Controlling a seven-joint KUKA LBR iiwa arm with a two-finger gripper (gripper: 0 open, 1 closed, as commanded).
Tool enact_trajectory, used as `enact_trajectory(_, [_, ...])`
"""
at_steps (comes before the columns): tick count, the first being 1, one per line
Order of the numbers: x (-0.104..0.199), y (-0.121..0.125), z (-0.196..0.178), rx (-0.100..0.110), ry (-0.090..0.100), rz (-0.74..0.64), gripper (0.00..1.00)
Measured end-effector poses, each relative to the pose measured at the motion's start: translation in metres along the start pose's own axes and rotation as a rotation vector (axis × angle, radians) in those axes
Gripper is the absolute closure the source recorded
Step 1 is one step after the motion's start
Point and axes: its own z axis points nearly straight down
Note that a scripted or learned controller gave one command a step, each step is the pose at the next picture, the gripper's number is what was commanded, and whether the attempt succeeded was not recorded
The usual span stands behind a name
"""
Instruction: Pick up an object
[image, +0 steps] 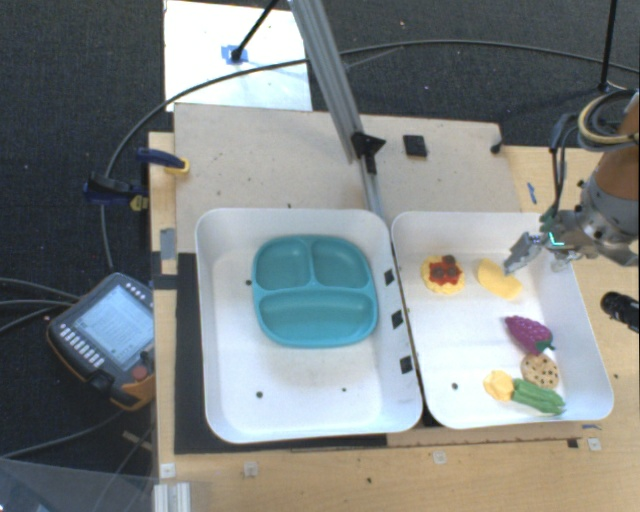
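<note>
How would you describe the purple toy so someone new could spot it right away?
Look in the right-hand white bin, on its right side about halfway down. The purple toy lies just above a speckled cookie and below a yellow piece. It is the sole purple item, bumpy like a grape bunch.

Single fixed camera, mounted above the bench (300, 150), looking down at a slant from moderate height. Both white bins, left (225, 400) and right (590, 400), lie fully in frame; the arm (610, 190) enters at right.
</note>
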Motion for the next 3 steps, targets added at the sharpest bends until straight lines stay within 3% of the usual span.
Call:
enact_trajectory(1, [0.0,0.001,-0.001,-0.002,-0.001,0.0,0.0])
enact_trajectory(3, [0.002,0.004,0.111,-0.001,-0.001,0.002,0.0])
